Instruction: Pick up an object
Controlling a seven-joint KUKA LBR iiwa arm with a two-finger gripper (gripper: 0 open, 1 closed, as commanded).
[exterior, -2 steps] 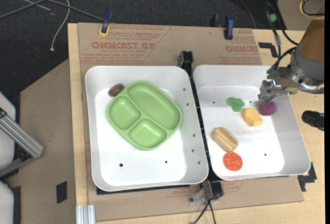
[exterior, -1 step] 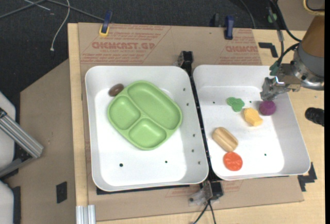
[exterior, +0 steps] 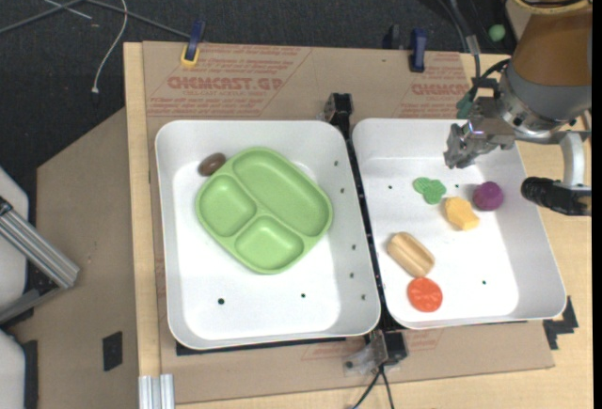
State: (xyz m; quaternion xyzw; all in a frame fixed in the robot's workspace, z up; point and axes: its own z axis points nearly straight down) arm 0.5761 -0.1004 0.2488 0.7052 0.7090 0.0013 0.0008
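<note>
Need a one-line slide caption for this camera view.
Gripper above right bin near green toy; green tray in left bin.

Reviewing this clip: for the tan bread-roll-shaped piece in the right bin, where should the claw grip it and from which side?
Probably across the middle of the tan bread roll, coming straight down. It lies flat on the right bin, elongated and slanting from upper left to lower right, so its narrow width is the easy span. The red tomato-like piece sits close by its lower end, so stay away from that end.
</note>
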